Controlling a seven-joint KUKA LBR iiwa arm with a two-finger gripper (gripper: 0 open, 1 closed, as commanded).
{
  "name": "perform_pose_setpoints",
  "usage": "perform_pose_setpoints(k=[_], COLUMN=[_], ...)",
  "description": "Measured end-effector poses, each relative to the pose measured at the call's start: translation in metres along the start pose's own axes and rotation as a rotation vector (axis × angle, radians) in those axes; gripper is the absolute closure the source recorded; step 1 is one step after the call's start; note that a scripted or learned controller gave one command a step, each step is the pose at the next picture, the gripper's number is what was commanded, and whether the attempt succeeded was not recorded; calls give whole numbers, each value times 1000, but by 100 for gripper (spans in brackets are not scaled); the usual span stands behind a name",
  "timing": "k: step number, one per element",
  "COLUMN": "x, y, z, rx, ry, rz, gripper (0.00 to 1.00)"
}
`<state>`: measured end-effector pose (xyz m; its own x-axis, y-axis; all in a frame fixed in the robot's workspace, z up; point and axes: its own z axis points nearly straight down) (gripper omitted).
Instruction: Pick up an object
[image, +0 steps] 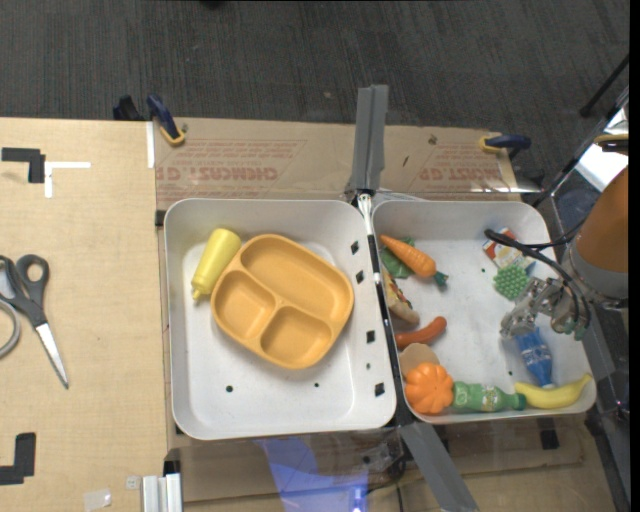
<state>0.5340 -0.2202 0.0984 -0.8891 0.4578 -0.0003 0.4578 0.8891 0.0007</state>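
My gripper (530, 312) hangs low over the right side of the right bin (465, 335), reaching in from the right edge of the view. Just below it lies a small blue bottle (534, 360), close to the gripper or touching it. A green knobbly toy (512, 282) sits just above and left of the gripper. Along the bin's front wall lie a yellow banana (555, 394), a green bottle (487, 398) and an orange pumpkin (430, 388). On the bin's left side rest a carrot (411, 257) and a red sausage (421, 331).
The left bin (200, 400) holds a yellow divided plate (282, 298) and a yellow squeeze bottle (214, 262). Scissors (35, 310) lie on the wooden bench at far left. A grey bar (369, 140) stands behind the wall where the two bins meet.
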Motion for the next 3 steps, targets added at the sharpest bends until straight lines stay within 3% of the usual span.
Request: perform_pose_setpoints(k=[1, 2, 3], x=[0, -1, -1], y=[0, 1, 1], z=[0, -8, -8], rx=[0, 0, 0], ry=[0, -1, -1], rz=[0, -3, -3], gripper=[0, 100, 0])
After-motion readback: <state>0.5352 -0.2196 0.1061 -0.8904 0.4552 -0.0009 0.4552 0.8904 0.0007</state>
